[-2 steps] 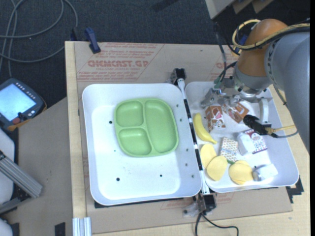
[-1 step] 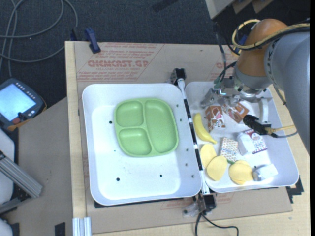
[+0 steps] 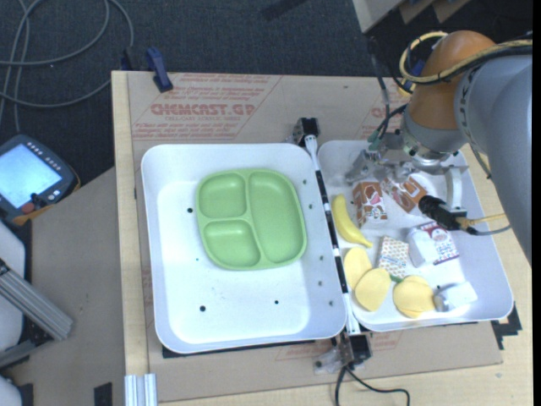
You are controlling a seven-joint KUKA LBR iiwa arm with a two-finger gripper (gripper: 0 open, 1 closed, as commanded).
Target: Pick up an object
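Starting nearest you, along the front edge of the right-hand shallow white bin, you see two round pale yellow lemon-like pieces and lying side by side, with a small white and grey packet just to their right. Behind them sit a patterned red-and-white square sachet and a white carton with a red label. Next back, a yellow toy banana lies against the bin's left wall, and beside it rest a brown-and-white printed packet and an orange-brown snack wrapper.

Over in the left-hand shallow white bin, you find a light green plastic divided tray, lying flat near the middle and well apart from the small things.

Farther back, the two-finger gripper hangs low over the far part of the right bin, just above the printed packets. You cannot tell how its fingers stand, nor whether anything is between them. Above it rises the grey arm with its orange band, reaching in from the right.
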